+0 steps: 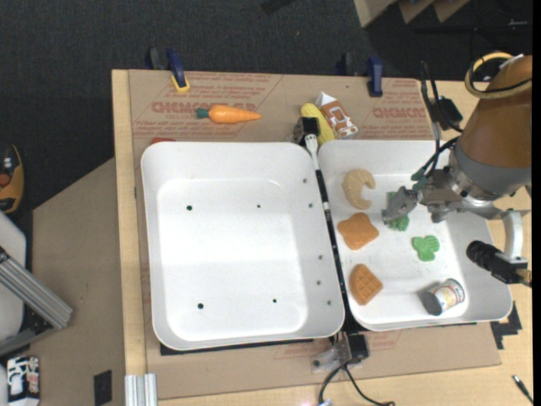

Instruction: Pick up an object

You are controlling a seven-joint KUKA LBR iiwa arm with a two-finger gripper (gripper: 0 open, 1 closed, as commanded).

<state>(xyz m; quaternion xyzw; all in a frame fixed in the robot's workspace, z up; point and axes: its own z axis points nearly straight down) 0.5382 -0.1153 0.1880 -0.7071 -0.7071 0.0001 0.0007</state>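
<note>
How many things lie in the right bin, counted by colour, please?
Orange-brown: 2, the upper waffle-like piece and the lower one.
Green: 2, one piece lying apart and one piece at the claw.
Beige: 1, the croissant.
Silver: 1, the can.
Total: 6.

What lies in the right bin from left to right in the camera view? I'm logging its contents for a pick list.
Orange bread-like toy slice, then the robot's grey tool over a small green toy piece, then green broccoli-like toy, then silver can lying on its side.
</note>
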